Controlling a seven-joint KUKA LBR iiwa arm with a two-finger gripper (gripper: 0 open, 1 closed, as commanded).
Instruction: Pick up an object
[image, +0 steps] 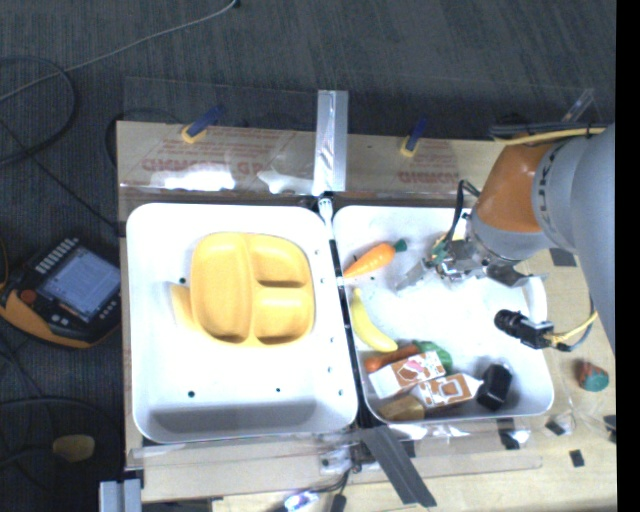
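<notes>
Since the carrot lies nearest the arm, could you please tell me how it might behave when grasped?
The carrot looks like a smooth, stiff toy, so it probably won't flop. Its tapered, rounded shape may slip or roll from a pinch. It rests against the bin wall, which could block a finger on that side.

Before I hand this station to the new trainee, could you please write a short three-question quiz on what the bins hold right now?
1. True or false: the yellow divided tray lies in the left bin.
2. Which lies nearest the gripper? A) banana B) carrot C) black object
3. Fill in: the carrot lies in the ____ bin's far corner beside the divider.

Key: 1 true; 2 B; 3 right.
</notes>
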